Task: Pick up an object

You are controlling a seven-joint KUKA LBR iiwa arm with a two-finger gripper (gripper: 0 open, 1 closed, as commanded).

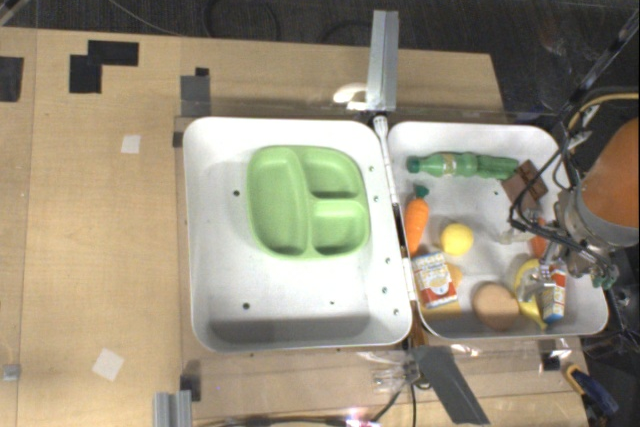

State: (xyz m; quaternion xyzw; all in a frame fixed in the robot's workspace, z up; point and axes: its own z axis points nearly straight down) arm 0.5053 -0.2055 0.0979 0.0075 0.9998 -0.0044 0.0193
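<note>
claw (545,287) low at right bin's (497,327) near-right corner, over banana (527,281), finger state can't tell, green bottle (462,165) along far wall, carrot (416,224) by left wall, lemon (457,239) mid-bin, green divided plate (305,200) in left bin (215,245)

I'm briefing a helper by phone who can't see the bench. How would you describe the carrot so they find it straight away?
Look in the right-hand white bin, along its left wall. The carrot lies lengthwise there, below the green bottle and above the small carton. It is the only long orange thing, with a green top; the yellow ball beside it is round.
</note>
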